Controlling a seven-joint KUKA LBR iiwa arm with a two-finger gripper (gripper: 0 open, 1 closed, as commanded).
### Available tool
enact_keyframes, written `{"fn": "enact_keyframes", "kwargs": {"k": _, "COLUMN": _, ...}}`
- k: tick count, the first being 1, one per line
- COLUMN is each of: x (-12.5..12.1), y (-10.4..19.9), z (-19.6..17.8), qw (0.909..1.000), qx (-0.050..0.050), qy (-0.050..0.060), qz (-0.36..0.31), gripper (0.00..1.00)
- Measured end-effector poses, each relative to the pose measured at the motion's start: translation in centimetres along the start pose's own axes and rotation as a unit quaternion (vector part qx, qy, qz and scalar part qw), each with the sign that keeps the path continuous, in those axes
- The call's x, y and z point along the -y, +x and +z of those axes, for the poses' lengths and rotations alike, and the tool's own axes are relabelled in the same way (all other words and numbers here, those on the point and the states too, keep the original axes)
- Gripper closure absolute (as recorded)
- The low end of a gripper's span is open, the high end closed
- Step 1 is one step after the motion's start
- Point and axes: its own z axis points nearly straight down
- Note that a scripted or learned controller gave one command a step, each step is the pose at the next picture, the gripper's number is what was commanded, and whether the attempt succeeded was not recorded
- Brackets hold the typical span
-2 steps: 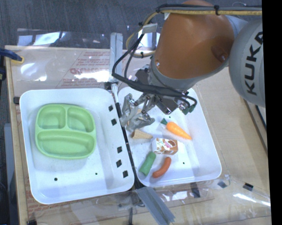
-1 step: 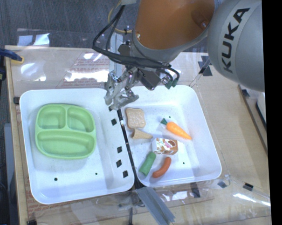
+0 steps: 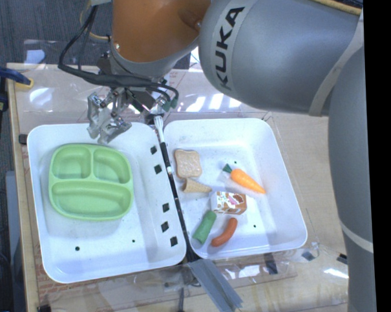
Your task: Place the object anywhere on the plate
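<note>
A light green divided plate (image 3: 90, 182) lies in the left white bin (image 3: 41, 252). My gripper (image 3: 108, 125) hangs over that bin's far edge, just beyond the plate's far rim. It is open, and I see nothing between its metal fingers (image 3: 95, 117). The right bin (image 3: 284, 180) holds a bread slice (image 3: 188, 163), a cheese wedge (image 3: 195, 185), a carrot (image 3: 245, 179), a small printed box (image 3: 229, 202), a green cucumber piece (image 3: 204, 227) and a sausage (image 3: 225, 232).
The ridge where the two bins meet (image 3: 168, 185) runs down the middle, marked with black squares. The big grey arm (image 3: 275, 51) and its orange band (image 3: 154, 24) cover the upper right. A blue clamp (image 3: 14, 76) sits at the bench's far left.
</note>
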Motion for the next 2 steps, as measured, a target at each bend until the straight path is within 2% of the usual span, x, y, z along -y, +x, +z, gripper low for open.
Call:
{"fn": "enact_keyframes", "kwargs": {"k": 1, "x": 0.4, "y": -0.3, "z": 11.2, "qw": 0.9999, "qx": -0.001, "qy": -0.001, "qz": -0.015, "gripper": 1.0}}
{"fn": "enact_keyframes", "kwargs": {"k": 2, "x": -1.2, "y": 6.7, "z": 19.4, "qw": 0.9978, "qx": -0.002, "qy": -0.001, "qz": -0.066, "gripper": 1.0}}
